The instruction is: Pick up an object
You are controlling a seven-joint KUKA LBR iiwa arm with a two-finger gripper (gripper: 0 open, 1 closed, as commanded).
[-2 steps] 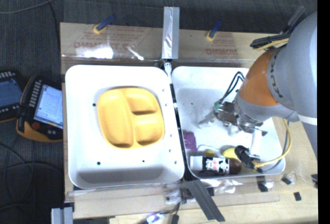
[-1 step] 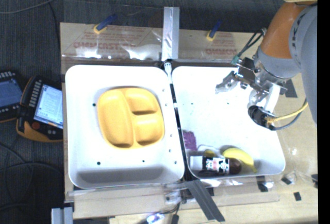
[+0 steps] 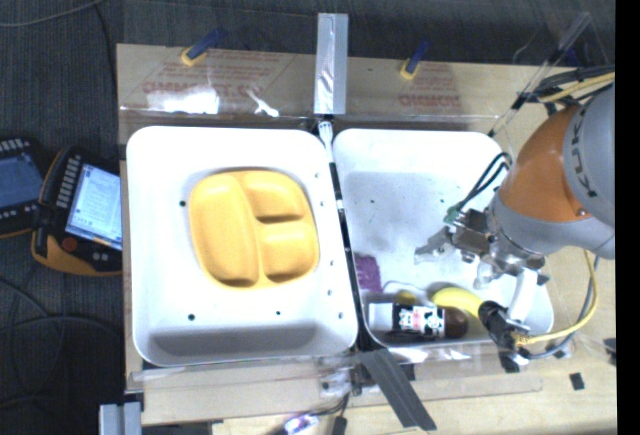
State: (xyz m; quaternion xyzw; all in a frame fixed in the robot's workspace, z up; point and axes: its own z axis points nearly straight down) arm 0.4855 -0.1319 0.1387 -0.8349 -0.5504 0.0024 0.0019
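In the right bin [image 3: 400,178] a dark bottle with a white and red label [image 3: 420,320] lies on its side along the near wall. A yellow banana-shaped object [image 3: 458,299] rests just behind the bottle's right end. A small purple item [image 3: 367,273] lies by the bin's left wall. My gripper [image 3: 470,245] hangs over the right half of this bin, just above and behind the yellow object. The wrist covers the bin's right side. Nothing shows held in the gripper.
The left bin [image 3: 160,323] holds a yellow divided plate [image 3: 255,226]. A ridge [image 3: 338,223] separates the two bins. The back part of the right bin is bare white floor. Cables [image 3: 560,328] loop off the wrist near the bin's right corner.
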